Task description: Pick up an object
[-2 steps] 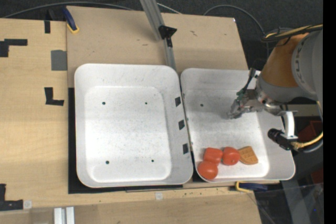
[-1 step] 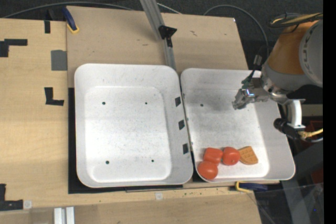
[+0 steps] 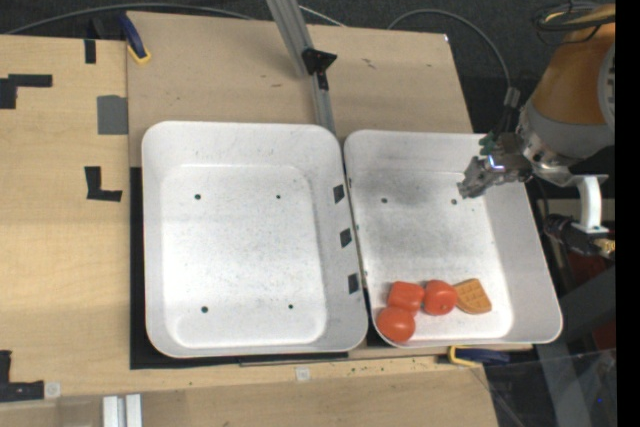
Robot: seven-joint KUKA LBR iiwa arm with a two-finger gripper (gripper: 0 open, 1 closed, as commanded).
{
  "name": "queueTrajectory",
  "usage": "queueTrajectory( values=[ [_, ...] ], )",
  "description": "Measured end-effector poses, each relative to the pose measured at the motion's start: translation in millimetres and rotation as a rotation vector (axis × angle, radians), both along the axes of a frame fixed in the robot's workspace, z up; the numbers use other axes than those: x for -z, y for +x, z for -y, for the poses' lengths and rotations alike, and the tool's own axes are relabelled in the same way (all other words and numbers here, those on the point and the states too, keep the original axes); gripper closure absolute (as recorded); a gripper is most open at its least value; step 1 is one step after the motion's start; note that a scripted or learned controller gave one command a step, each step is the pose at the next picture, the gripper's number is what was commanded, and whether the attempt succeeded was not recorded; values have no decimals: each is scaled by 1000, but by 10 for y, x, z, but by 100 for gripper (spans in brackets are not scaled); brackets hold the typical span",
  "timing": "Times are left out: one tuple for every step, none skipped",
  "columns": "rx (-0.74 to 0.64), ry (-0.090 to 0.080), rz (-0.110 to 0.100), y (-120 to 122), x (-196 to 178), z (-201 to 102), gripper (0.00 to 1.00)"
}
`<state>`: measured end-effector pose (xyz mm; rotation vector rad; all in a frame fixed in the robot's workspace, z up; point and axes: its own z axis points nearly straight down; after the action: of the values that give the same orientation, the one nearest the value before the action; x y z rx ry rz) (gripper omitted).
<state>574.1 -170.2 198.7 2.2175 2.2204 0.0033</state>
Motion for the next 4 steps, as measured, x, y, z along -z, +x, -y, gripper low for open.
queueTrajectory(
  values=[
    [0,0,0,10,-454,-2,100],
    [-5,3,-3,81,-529,-534,100],
    [-5,2,-6,88,-381,-1059,100],
    [-5,3,-7,89,-254,-1596,100]
  ],
)
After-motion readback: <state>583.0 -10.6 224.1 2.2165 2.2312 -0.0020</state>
